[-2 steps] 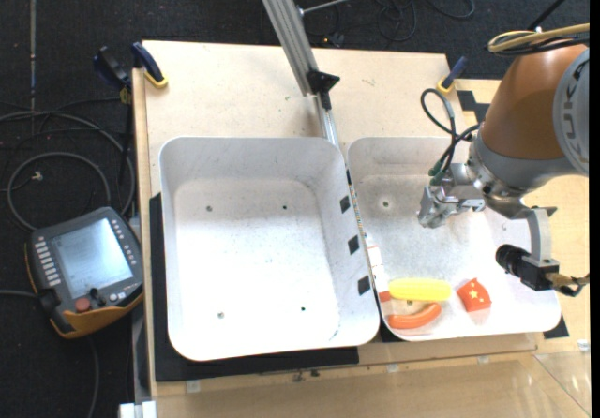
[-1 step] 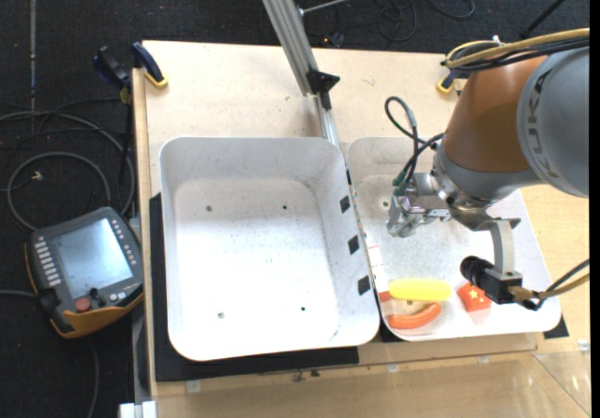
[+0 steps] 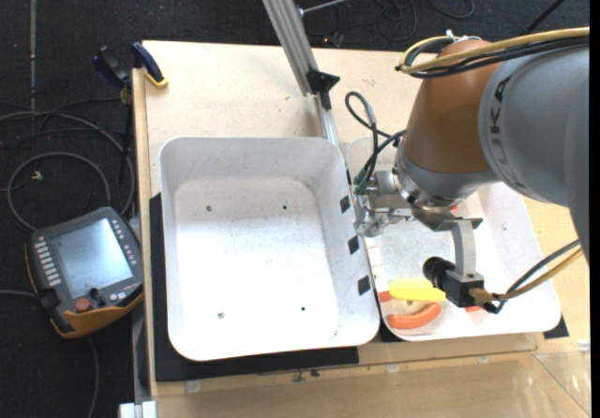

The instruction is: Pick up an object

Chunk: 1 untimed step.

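Observation:
The grey and orange arm reaches in from the right and hangs over the right bin [image 3: 525,318], covering most of it. Its gripper [image 3: 378,216] points down at the bin's left side, close to the wall shared with the left bin. A yellow object [image 3: 416,291] lies at the front of the right bin, on top of an orange ring-shaped object [image 3: 412,316]. A small red piece [image 3: 473,309] shows just to their right. The gripper is behind and to the left of the yellow object, apart from it.
The left bin [image 3: 178,163] stands beside the right one, their walls touching. A slanted aluminium pole [image 3: 286,18] rises behind the bins. A teach pendant [image 3: 82,268] lies off the bench to the left. A black and yellow clamp [image 3: 141,65] sits at the bench's back left corner.

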Available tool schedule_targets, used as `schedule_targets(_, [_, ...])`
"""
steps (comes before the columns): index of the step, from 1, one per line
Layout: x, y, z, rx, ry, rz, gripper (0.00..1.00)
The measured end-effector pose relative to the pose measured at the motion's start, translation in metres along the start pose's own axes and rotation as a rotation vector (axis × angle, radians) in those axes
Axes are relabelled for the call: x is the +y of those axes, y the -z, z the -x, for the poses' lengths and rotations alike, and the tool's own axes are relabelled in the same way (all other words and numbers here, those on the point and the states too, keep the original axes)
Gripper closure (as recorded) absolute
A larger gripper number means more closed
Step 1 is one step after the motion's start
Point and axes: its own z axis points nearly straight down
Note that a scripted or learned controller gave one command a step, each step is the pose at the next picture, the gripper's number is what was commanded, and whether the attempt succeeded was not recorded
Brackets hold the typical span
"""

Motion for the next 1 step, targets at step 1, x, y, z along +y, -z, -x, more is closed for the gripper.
schedule_targets(1, [0.0064, 0.0087, -0.0593, -0.001, -0.001, 0.000, 1.00])
